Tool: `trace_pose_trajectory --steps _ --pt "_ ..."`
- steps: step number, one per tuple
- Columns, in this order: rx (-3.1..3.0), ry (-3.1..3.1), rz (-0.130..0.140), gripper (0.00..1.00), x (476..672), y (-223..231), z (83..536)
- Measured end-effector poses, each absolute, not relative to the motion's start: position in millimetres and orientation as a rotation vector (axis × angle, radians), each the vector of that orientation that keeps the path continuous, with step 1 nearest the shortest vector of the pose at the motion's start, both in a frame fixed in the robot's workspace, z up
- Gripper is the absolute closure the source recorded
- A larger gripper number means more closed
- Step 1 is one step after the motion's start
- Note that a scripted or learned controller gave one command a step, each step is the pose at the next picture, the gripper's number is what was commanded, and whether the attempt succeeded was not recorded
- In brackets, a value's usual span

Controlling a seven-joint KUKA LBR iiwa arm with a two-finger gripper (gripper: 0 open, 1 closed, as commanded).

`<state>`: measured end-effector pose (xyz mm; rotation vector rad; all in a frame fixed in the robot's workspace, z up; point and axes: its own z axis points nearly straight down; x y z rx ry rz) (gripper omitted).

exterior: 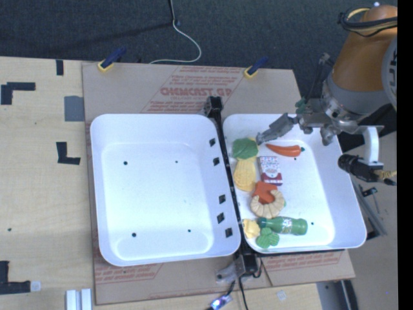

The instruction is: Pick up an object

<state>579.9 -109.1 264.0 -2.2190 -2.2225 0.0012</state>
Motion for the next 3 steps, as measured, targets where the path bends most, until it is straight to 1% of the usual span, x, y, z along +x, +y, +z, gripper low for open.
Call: trace_pose_trajectory --steps 1,2,3 --pt "-2.203 -2.224 0.007 0.00 567.1 -10 179" --pt "-2.222 -2.222 0.001 0.00 608.2 -44 184" --pt "-2.209 -2.227 0.001 0.00 584.3 33 184"
